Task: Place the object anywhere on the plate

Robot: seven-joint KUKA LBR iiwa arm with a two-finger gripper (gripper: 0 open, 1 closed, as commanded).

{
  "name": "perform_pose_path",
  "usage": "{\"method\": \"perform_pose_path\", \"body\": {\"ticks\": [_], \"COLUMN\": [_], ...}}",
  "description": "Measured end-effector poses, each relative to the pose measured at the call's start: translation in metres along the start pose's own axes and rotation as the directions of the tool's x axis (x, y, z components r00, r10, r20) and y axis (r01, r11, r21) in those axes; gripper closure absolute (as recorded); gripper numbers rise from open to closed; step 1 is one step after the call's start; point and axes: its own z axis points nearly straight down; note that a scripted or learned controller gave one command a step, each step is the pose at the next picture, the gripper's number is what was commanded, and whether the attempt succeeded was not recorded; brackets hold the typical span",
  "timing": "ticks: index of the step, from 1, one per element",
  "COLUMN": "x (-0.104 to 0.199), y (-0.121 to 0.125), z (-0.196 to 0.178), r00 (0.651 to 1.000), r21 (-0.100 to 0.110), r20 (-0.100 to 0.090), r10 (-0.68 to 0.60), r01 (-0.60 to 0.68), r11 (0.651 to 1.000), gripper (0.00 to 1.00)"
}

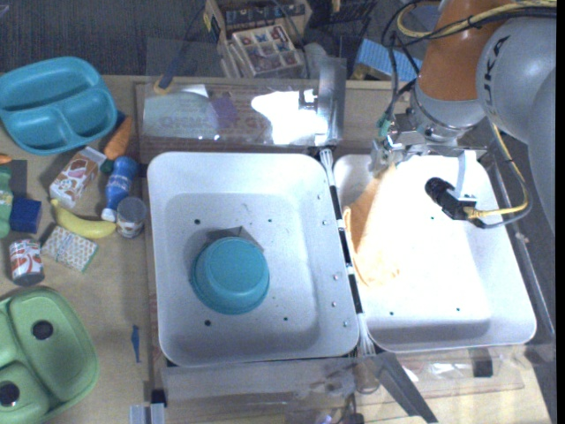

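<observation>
the gripper (388, 153), its hold impossible to tell, hangs over the right bin (508, 325) above the orange plate (380, 237); next, lowering onto it seems due.

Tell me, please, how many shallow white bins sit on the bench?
2. The left bin holds an upturned blue bowl; the right bin beside it holds an orange plate, with the gripper above its far end.

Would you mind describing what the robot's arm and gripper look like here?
The arm is rounded grey metal with a broad orange band above the wrist. Yellow and dark cables loop around it. The gripper is a small metallic assembly, blurred by glare.
</observation>
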Motion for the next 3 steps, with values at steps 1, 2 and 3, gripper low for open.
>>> {"method": "perform_pose_path", "body": {"ticks": [1, 2, 3], "x": [0.074, 0.153, 0.157], "y": [-0.042, -0.062, -0.064], "z": [-0.052, -0.040, -0.006], "r00": [0.998, 0.996, 1.000], "r21": [0.003, 0.002, 0.003], "r20": [-0.002, -0.002, -0.002], "r10": [-0.056, -0.088, -0.029], "r01": [0.056, 0.088, 0.029], "r11": [0.998, 0.996, 1.000], "gripper": [1.00, 1.00, 1.00]}}
